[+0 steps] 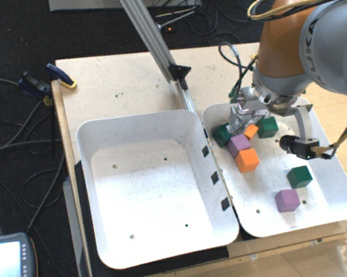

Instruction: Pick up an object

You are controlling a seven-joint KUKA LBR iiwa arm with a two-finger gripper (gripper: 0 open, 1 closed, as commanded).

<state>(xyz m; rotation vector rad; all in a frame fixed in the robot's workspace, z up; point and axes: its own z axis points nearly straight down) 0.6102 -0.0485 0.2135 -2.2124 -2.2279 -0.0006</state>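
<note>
Now | right bin [336, 204]: green blocks 3 | purple 2 | orange 2

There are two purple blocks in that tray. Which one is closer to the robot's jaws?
The upper purple block, wedged among the green and orange blocks just below the gripper. The other purple block sits alone near the tray's front edge.

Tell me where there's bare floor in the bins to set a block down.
The left bin offers bare floor wall to wall. In the right bin, blocks crowd under the gripper; bare floor lies along the near wall, left of the purple block.
</note>
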